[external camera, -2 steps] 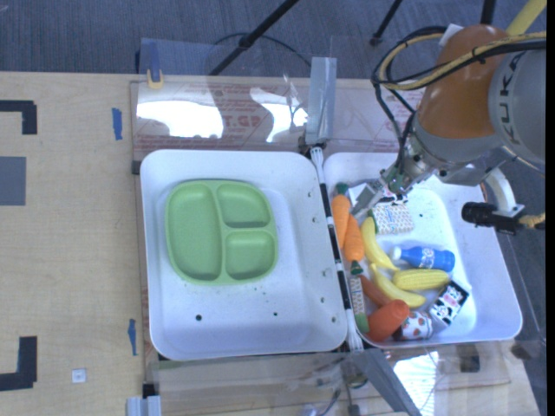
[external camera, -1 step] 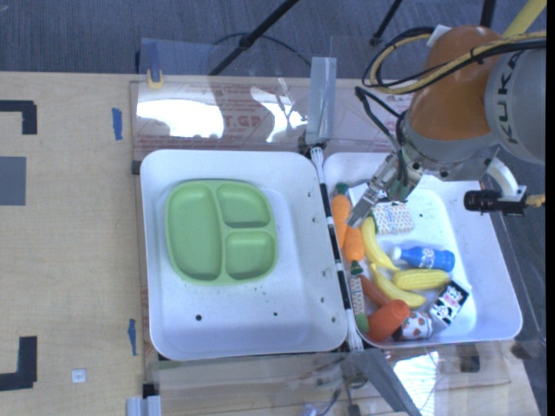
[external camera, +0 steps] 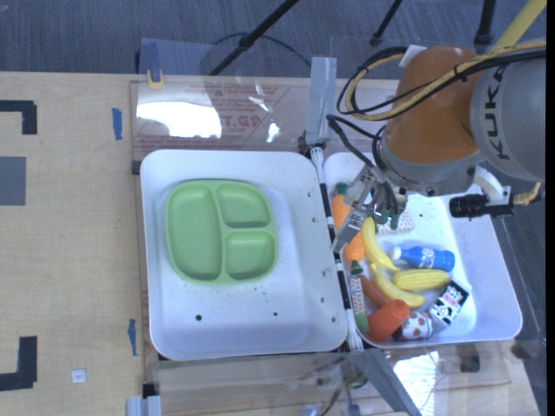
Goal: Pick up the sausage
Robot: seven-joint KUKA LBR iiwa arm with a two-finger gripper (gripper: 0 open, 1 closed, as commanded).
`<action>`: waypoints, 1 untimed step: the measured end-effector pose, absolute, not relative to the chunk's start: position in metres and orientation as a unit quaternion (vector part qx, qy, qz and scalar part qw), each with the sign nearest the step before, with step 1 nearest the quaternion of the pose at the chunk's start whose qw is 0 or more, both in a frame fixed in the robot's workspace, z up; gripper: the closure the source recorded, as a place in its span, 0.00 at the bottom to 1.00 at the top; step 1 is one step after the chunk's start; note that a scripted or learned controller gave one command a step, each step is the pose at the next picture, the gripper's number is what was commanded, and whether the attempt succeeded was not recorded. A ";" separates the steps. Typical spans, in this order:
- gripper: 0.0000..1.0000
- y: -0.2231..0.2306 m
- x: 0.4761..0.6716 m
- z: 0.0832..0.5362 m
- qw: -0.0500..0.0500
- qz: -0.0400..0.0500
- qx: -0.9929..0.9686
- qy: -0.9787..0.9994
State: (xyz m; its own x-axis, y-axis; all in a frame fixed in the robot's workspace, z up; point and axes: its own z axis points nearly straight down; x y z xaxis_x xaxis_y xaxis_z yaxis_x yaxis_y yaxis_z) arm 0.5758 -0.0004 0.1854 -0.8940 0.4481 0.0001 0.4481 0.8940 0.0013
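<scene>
While the pale wooden worktop (external camera: pixel 69 232) carries two white bins, dark carpet and black stand legs show beyond it. A green divided plate (external camera: pixel 222 231) lies in the left bin (external camera: pixel 260 328). The right bin (external camera: pixel 494 302) holds a banana (external camera: pixel 378 250), corn cob (external camera: pixel 421 279), blue bottle (external camera: pixel 427 257) and the reddish sausage (external camera: pixel 373 289), its long axis running diagonally from upper left to lower right near the bin's left wall. The jaws (external camera: pixel 371 204) hang above the banana; their spread cannot be judged
</scene>
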 end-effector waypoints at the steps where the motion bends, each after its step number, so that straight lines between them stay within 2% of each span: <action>1: 0.00 -0.065 0.627 0.223 0.003 0.001 0.450 0.893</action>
